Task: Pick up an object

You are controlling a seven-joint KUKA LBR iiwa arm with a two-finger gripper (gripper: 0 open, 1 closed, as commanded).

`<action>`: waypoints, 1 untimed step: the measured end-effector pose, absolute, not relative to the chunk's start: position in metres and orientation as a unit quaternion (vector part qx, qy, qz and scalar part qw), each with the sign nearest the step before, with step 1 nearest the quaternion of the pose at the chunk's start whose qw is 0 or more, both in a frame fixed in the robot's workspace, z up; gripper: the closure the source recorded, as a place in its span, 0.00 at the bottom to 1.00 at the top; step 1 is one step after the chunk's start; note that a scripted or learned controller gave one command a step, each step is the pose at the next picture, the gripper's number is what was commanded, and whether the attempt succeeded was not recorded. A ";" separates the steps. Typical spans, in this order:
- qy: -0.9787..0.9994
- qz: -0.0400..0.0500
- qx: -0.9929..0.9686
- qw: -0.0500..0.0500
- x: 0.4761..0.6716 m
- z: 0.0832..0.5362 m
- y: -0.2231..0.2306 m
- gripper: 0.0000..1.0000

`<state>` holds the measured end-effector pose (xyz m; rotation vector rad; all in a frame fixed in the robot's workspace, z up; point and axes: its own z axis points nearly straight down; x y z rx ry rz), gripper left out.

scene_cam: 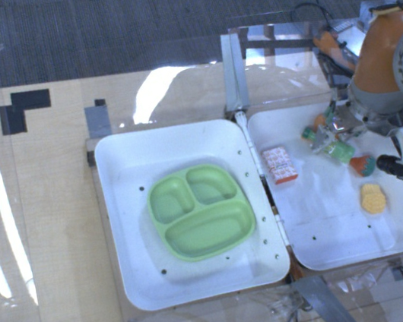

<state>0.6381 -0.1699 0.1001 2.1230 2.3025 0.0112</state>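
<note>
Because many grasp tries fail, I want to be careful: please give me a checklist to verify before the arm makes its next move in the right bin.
1. Gripper is over the right bin: ok.
2. Fingers open or shut: cannot tell.
3. An object between the fingers: cannot tell; green items crowd the tip.
4. Red and white packet lies apart, near the divider: ok.
5. Yellow round piece lies apart from the others: ok.
6. Green divided plate sits in the left bin, out of the way: ok.
</note>
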 end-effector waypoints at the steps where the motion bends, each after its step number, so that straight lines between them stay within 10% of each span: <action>1: 0.757 0.003 0.653 0.003 0.655 0.186 -0.092 1.00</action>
